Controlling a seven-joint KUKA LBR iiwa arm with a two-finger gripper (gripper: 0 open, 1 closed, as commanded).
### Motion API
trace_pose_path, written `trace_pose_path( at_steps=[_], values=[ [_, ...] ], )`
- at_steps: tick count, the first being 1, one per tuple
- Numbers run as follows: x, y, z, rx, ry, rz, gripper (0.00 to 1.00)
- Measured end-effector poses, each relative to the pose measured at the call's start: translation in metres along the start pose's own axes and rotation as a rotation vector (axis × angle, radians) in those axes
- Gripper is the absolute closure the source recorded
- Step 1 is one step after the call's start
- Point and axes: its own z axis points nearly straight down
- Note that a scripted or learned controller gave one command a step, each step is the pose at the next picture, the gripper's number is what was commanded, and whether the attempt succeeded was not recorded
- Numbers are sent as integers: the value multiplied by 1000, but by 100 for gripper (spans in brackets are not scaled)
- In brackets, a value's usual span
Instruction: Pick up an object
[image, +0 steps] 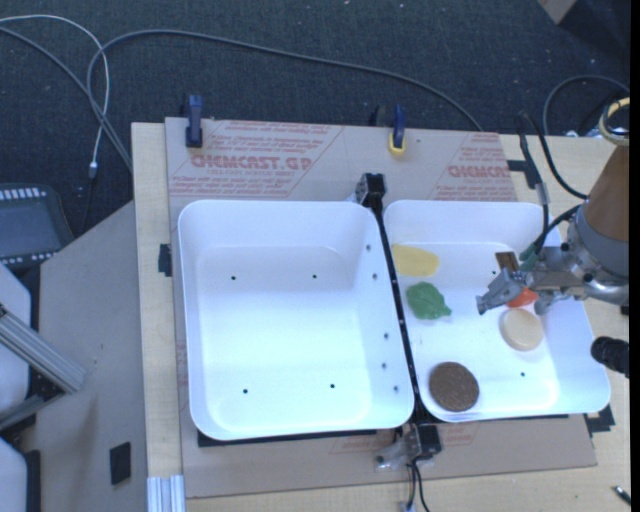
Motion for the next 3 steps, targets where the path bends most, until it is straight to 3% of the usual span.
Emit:
trace_pose_path(
  at_steps=[1, 2, 3],
  values=[
    [106, -9, -26, -2, 2, -10, 0],
    [87, 120, -55, -2, -1, 0, 0],
    [47, 166, 22, 8, 0, 3, 0]
  ],
)
